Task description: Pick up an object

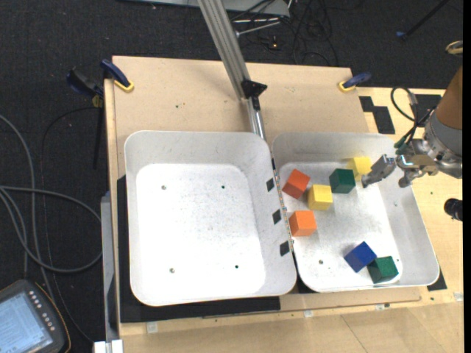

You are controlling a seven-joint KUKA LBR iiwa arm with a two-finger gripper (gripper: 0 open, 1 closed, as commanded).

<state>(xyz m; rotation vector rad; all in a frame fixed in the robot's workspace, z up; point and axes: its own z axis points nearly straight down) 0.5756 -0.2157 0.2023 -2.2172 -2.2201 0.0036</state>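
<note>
Claw (388, 169) hangs just right of the yellow block (361, 165) in the right bin (412, 226); grip state cannot be told.

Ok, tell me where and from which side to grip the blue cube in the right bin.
Grip the blue cube from straight above, on the two side faces that run away from the green cube. That green cube sits against its lower-right side, so fingers probably won't fit there. The cube lies rotated in the right bin, so the gripper would likely need to turn to match its faces.
</note>
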